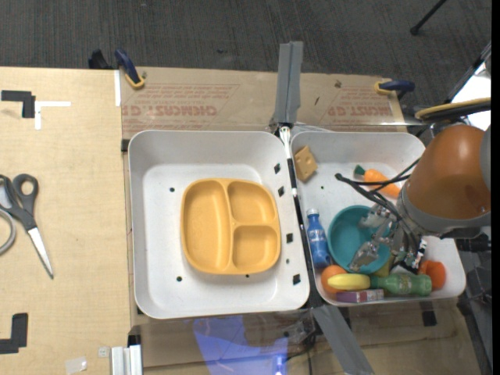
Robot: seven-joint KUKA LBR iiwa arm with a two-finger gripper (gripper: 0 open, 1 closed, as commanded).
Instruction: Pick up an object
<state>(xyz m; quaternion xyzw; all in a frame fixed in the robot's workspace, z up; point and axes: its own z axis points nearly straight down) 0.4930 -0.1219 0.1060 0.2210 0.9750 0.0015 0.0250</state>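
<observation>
I see the gripper down inside the right bin, its metal fingers hanging over the teal bowl, with the orange band of the arm rising up and to the right of them. The fingers look spread apart and nothing sits between them, so I read them as released and holding nothing. The bowl lies right under and to the left of the fingertips. Further left of the fingers, against the bin's left wall, a blue bottle lies lengthwise. Just below the fingers I make out a yellow banana-like piece with a red-orange fruit at its left end, and a pink marker-like stick along the bin's near rim. Below and right of the fingers lies a green bottle, and beyond it a small orange ball. Above the fingers, toward the far side of the bin, sits an orange carrot-like toy, and up-left a small tan block. Well to the left of the fingers, in the left bin, a yellow divided plate lies flat. On the bench far left I see scissors.
</observation>
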